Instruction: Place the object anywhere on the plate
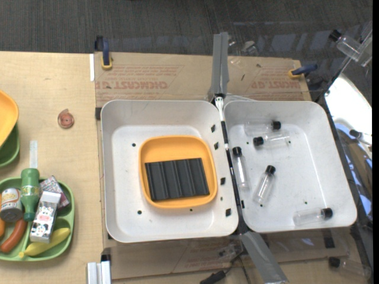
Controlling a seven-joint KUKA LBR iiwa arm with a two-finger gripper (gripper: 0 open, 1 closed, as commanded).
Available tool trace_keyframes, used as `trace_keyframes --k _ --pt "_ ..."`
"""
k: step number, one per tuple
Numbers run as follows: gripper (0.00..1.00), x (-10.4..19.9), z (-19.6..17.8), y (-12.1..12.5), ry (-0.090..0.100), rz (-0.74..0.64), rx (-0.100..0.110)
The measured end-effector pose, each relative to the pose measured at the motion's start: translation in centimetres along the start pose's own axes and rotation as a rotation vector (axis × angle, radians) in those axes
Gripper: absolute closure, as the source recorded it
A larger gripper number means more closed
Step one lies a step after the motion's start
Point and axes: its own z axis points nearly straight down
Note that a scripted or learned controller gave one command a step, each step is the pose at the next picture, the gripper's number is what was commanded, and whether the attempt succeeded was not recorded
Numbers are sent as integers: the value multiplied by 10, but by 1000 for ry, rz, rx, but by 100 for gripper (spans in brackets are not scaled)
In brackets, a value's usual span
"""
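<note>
Hard to make out first: at 3 o'clock, past the right bin, lie shiny clear sheets and glare whose shapes cannot be read. At 9 o'clock an orange dish [6, 122] is cut off by the frame's edge, with a green rim under it. At 8 o'clock a green tray [64, 232], partly cut off, holds toy food: a green bottle, a small can, a little carton, a sausage and what may be a banana.

Two shallow white bins sit side by side on brown cardboard [160, 80] on the wooden desk [47, 81]. The left bin [118, 176] holds an orange plate [177, 147] at its middle. A dark ribbed block [176, 179], flat and rectangular, lies on the plate, wholly inside its rim, toward the plate's 6 o'clock side.

The right bin [331, 176] holds five clear vials with black caps, faint against the white floor. Two vials [269, 133] lie close together at the bin's 12 o'clock. One vial [239, 165] lies along the wall at 9 o'clock. One vial [264, 183] lies tilted near the centre. One vial [311, 216] lies at 5 o'clock by the rim.

A small pink disc [66, 119] lies alone on the desk at 9 o'clock of the left bin. Clamps [104, 53] grip the cardboard's far edge.
</note>
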Motion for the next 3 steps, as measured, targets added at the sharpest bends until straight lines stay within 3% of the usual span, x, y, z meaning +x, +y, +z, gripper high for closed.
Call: trace_keyframes --k 2,3 --pt "100 6 0 -1 2 -546 -2" --pt "100 6 1 -6 2 -916 -3"
